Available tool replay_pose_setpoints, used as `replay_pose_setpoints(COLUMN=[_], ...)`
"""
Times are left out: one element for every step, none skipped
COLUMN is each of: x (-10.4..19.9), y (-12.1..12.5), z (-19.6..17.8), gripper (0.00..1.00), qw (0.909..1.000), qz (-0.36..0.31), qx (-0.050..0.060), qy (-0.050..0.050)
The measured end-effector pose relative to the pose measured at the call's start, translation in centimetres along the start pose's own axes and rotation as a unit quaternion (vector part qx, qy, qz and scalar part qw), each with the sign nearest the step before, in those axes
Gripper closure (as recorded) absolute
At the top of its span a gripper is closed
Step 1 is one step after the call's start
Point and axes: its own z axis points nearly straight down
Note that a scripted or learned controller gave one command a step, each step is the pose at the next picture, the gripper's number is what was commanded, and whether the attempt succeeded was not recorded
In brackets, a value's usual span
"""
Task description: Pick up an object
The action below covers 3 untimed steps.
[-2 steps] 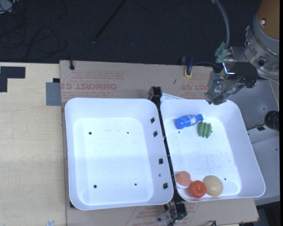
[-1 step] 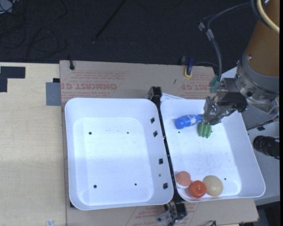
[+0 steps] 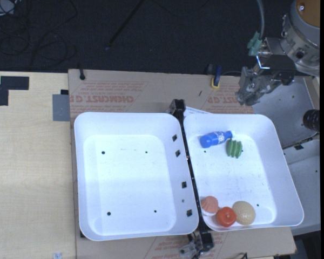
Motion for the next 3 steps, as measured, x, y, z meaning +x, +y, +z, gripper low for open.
replay_pose_setpoints(x=[-5.9,-2.4,-7.0], y=[-2.7,-2.6,-2.8], z=[0.5,0.5,14.1], gripper=[1.00,1.00,1.00], qw=[1.0000,1.0000,0.9999], qz=[0.004,-0.001,0.004], qx=[0.006,0.006,0.012], qy=[-0.001,0.000,-0.001])
